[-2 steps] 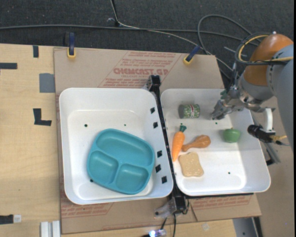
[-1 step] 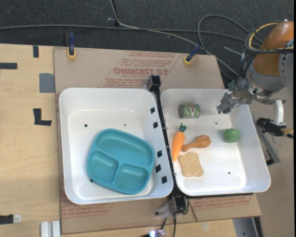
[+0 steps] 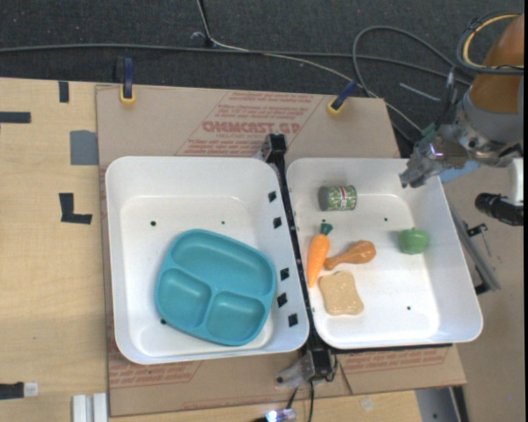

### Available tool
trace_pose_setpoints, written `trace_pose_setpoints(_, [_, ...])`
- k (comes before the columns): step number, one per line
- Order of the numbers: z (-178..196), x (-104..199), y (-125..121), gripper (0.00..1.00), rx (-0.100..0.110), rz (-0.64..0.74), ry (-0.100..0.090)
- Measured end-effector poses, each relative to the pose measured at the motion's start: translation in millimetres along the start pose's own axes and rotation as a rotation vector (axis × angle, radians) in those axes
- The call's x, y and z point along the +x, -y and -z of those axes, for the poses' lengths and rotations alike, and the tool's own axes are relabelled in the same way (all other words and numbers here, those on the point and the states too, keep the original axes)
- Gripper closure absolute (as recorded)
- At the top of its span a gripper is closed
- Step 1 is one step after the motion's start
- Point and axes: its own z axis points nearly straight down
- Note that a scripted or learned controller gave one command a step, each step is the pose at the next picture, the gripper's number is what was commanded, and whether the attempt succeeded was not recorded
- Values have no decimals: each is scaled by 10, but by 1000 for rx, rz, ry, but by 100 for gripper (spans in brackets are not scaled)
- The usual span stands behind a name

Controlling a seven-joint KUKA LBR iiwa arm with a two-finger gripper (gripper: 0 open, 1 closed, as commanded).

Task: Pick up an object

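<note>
In the left bin (image 3: 128, 183) we see a teal divided plate (image 3: 216, 286). The right bin (image 3: 440, 310) holds a carrot (image 3: 317, 256), bread slice (image 3: 341, 293), drumstick (image 3: 352, 254), small can (image 3: 337, 198) and green ball (image 3: 413, 241). The gripper (image 3: 420, 172) hangs over that bin's far right corner; whether it is open we cannot tell.

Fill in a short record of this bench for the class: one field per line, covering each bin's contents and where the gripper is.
left bin: teal divided tray
right bin: green can on its side, carrot, drumstick, bread slice, green round object
touching: carrot and drumstick meet; bread lies just below them
gripper: above right bin's far right corner, holding nothing
</note>
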Motion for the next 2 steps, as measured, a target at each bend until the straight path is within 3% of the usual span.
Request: trace_pose_setpoints(2, [-128,1147,53,100,7,3,-2])
